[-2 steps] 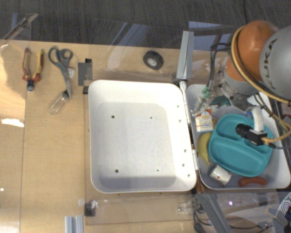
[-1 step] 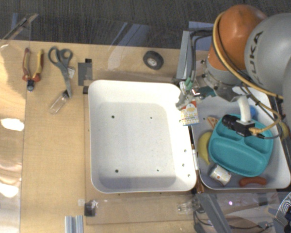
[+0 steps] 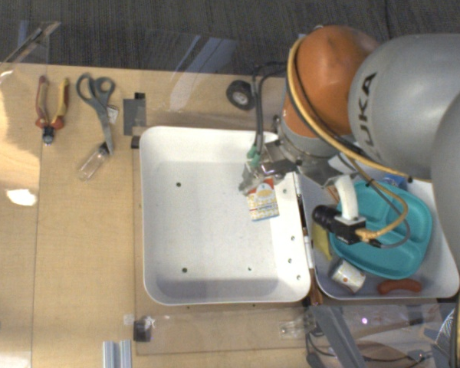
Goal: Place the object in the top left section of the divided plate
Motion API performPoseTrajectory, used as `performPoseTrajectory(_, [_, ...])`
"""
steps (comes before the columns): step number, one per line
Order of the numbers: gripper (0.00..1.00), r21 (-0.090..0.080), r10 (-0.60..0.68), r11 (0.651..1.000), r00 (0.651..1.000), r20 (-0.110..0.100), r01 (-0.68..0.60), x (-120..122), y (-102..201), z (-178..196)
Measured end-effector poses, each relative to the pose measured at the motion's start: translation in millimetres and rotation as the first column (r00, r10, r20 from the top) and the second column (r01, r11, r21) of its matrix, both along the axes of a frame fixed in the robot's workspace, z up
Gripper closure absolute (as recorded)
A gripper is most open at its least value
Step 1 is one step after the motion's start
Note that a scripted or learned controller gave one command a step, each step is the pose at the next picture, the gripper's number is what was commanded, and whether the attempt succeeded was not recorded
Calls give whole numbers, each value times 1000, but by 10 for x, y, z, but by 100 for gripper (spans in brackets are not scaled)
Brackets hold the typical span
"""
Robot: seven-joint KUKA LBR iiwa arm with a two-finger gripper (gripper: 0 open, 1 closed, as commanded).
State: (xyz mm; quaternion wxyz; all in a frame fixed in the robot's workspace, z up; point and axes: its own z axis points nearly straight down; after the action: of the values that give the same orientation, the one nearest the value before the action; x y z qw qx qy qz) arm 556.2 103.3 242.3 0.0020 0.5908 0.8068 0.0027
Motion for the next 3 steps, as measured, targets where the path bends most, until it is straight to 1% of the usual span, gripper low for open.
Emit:
performPoseTrajectory(1, [100, 1, -32, 999, 999, -2, 32, -684, 561, 198])
performPoseTrajectory(2, [100, 0, -17, 1000, 1000, -4, 17, -689, 1200, 416])
performPoseTrajectory(3, [100, -1, 280, 960, 960, -4, -280, -686, 1228, 71])
